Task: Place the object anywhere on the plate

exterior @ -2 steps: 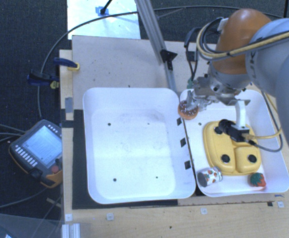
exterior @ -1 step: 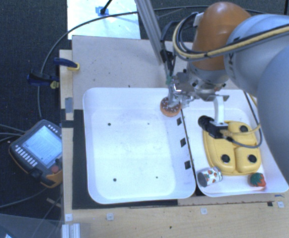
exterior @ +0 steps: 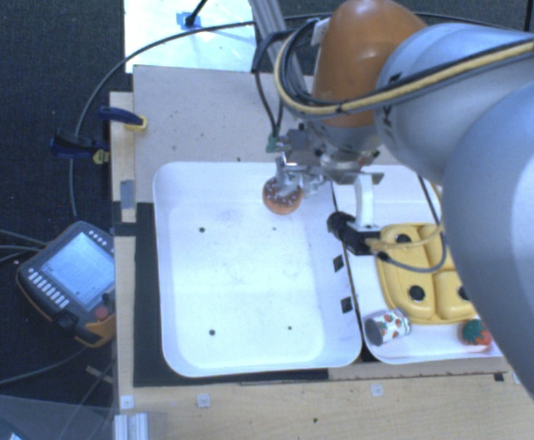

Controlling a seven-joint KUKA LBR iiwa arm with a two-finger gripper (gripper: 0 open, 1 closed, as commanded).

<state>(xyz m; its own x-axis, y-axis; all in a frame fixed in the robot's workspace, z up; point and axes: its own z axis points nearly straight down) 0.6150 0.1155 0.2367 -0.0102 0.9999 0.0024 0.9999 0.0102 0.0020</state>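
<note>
Round brown object [exterior: 282, 198], no long axis

Robotics lab, not a home or shop. Big grey industrial arm [exterior: 487, 145] with orange band [exterior: 363, 49] enters from 3 o'clock, cables looped around its wrist. Teach pendant [exterior: 70, 278] with a lit screen lies on dark carpet at 9 o'clock, its cords trailing. Plain board table [exterior: 203, 126] carries two white bins [exterior: 184, 337] side by side. Blue clamp [exterior: 88, 145] grips the table edge at 10 o'clock. Tripod leg [exterior: 267, 7] at 12 o'clock.
</note>
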